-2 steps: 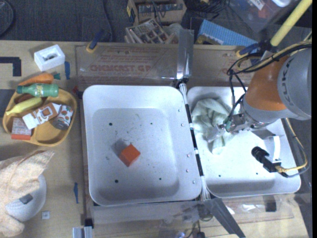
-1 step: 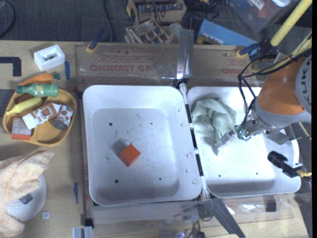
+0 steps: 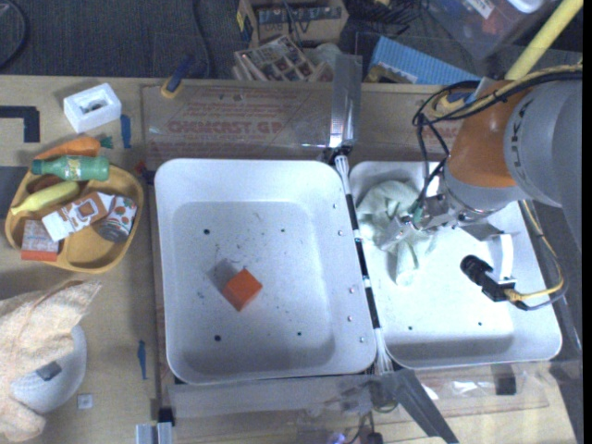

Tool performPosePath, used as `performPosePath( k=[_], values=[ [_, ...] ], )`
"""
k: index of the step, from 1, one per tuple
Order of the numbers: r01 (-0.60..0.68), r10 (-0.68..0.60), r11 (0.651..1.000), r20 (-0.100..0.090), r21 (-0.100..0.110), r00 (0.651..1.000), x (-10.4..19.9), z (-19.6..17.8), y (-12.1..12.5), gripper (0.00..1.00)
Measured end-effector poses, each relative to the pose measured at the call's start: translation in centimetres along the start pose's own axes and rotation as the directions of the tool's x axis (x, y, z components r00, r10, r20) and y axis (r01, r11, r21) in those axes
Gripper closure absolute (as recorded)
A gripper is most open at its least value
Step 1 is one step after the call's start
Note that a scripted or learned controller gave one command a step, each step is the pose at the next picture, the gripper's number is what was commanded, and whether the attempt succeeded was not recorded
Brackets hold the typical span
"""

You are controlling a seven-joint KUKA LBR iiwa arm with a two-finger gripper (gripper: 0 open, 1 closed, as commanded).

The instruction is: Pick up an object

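While reaching in from the right, hangs low over the right bin [image 3: 523, 340] with gripper [image 3: 417, 219] down at the crumpled cloth [image 3: 382, 202]. Can't tell gripper state from this angle; spread or pressed together, unreadable against the fabric. Can't confirm any hold on the cloth either.

Cloth: pale mint-white, soft, bunched into folds, with a rounded lobe toward the bin's far-left corner and a narrower tail trailing toward the bin's middle. Lying in the left half of the right bin, close to the wall next to the left bin [image 3: 180, 202]. Touching or just under the gripper; can't separate the two.

Over in the left bin: small orange block [image 3: 244, 290], cube-like, turned corner-on, resting on the floor left of centre. Small grey piece [image 3: 223, 272] against its upper-left side, too dim to identify. Both well apart from the gripper.

Outside the bins, at left: yellow bowl [image 3: 104, 259] holding a green bottle [image 3: 79, 167] and some packets.
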State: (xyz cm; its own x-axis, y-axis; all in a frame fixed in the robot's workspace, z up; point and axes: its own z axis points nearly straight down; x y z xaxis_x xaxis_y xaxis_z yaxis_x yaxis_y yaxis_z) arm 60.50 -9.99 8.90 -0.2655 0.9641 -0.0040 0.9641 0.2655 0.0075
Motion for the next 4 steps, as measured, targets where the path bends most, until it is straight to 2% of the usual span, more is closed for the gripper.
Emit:
performPosePath(
  k=[1, 2, 3, 4],
  values=[
    [0.010, -0.010, 1.000, -0.001, 0.004, 1.000, -3.1, -2.7, -1.4, 0.00],
    [0.037, -0.037, 0.999, 0.001, -0.001, 0.999, -0.2, 0.0, -4.0, 0.00],
    [-0.154, 0.154, 0.988, -0.001, 0.005, 0.988, 3.0, -9.7, 0.6, 0.00],
    [-0.194, 0.194, 0.981, -0.002, 0.008, 0.981, -0.8, -1.2, -7.2, 0.00]
  ],
)
